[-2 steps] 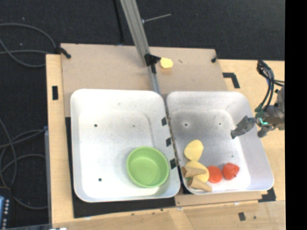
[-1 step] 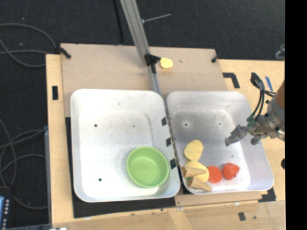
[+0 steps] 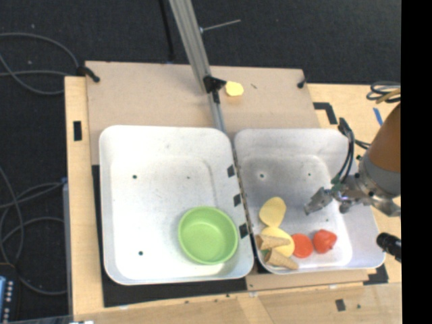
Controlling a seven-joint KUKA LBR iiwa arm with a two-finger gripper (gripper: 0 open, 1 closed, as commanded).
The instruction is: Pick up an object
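Hand hovers above right bin, grip state unclear, holding nothing visible | step: approach | next: descend onto red object just below.

A single camera hangs fixed above the bench, looking down at a slant rather than straight down. It sits far enough back to take in both white bins whole, the left bin toward nine o'clock and the right bin toward three, plus dark floor with cables beyond the bench at twelve. The arm enters from three o'clock.
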